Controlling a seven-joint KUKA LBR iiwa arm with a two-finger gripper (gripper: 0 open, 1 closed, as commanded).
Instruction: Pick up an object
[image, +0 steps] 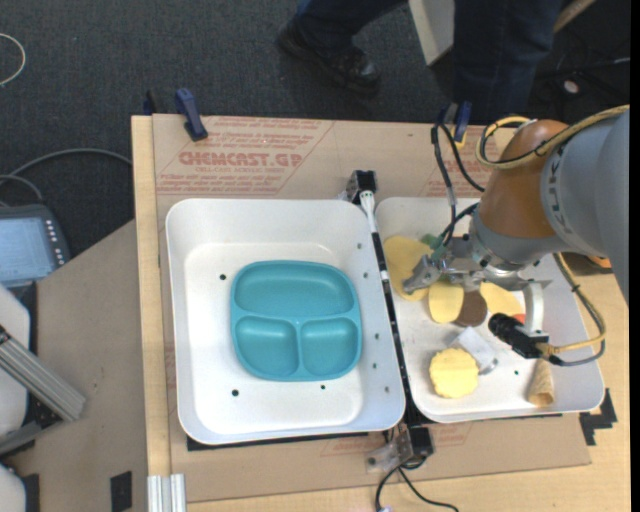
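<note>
My gripper (446, 279) hangs low over the left half of the right bin (575, 405), under the grey arm with its orange band. Just below it lie a yellow slice (444, 304) and a brown piece (473, 307), side by side. A flat yellow piece (399, 256) lies to the gripper's left by the bin wall. Nearer the front sit a round yellow food item (454, 373) and a tan cone (541, 381). The view does not show whether anything sits between the fingers.
The left bin (190, 300) holds a teal divided plate (295, 319). A small white scrap (479, 346) lies beside the round yellow item. A black divider strip (384, 290) runs between the bins.
</note>
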